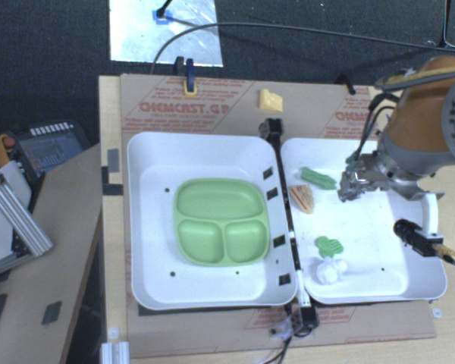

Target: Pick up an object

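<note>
The right bin (379, 268) holds a long green piece (318, 177) near its back, a tan wedge-shaped piece (302, 197) by the divider, a small green toy (329, 245) and a white lumpy object (328, 271) near the front. My gripper (352, 186) hangs over the right bin, just right of the long green piece. Nothing shows between its fingers, and whether they stand open or shut is hidden by the wrist.
The left bin (148, 203) bears a green divided plate (220, 220). A yellow block (271, 99) lies on the cardboard behind the bins. A black fitting (414, 237) sits at the right bin's right side. Cables run behind the bench.
</note>
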